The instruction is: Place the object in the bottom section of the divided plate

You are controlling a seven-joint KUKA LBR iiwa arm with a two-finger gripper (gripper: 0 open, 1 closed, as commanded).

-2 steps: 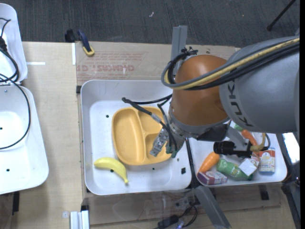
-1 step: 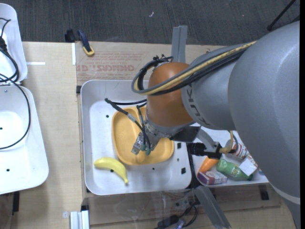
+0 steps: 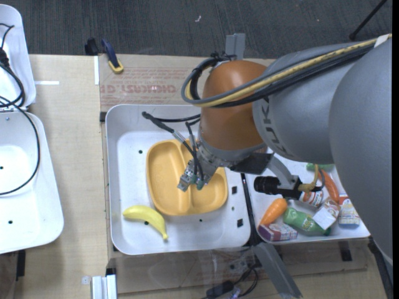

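You are looking at the gripper (image 3: 190, 180) hanging over the yellow divided plate (image 3: 168, 170), right above its middle ridge. Whether it is spread, pressed together or pinching anything, you cannot tell; it is too small and cluttered.

The banana (image 3: 146, 217), likely the object to move, is lying on the left bin (image 3: 124, 142) floor just beside the plate's lower-left rim, apart from the tool. That suggests the placing is not yet done.

The arm (image 3: 324, 104) is reaching in from the right, its orange band (image 3: 230, 104) sitting directly over the wrist, so the tool is pointing roughly straight down. The right bin (image 3: 349, 232) is holding 1 carrot (image 3: 273, 210) and other toys.
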